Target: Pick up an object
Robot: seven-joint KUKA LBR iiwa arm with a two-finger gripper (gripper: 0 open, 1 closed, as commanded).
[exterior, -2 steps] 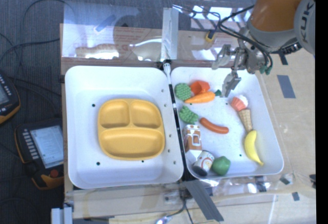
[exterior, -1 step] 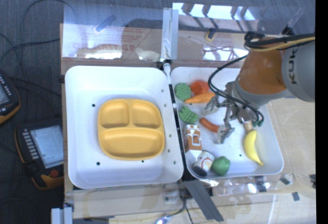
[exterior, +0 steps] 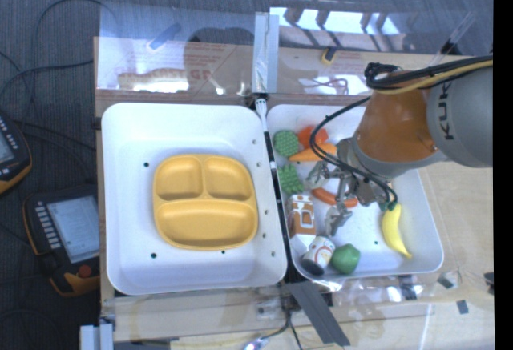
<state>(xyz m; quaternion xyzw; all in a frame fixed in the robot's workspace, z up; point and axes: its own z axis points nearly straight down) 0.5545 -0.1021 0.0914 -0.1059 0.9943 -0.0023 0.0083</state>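
Observation:
The right bin (exterior: pixel 423 254) holds several small items. My gripper (exterior: pixel 328 198) hangs low over its middle, open, with one finger (exterior: pixel 318 175) and the other (exterior: pixel 337 219) standing on either side of a small red-orange piece (exterior: pixel 321 195) lying on the bin floor. Nothing is lifted. Close by are an orange-and-white carton (exterior: pixel 300 214), a yellow banana (exterior: pixel 393 230), a green lime (exterior: pixel 346 259), a small can (exterior: pixel 318 252), an orange carrot-like toy (exterior: pixel 308 148) and two green pieces (exterior: pixel 284 142) (exterior: pixel 290 179).
The left bin (exterior: pixel 120 180) carries a yellow divided plate (exterior: pixel 206 200). A ridge (exterior: pixel 272 180) separates the two bins. The arm's orange band (exterior: pixel 393 128) covers the right bin's back right part. Clear plastic panels (exterior: pixel 264 60) stand behind both bins.

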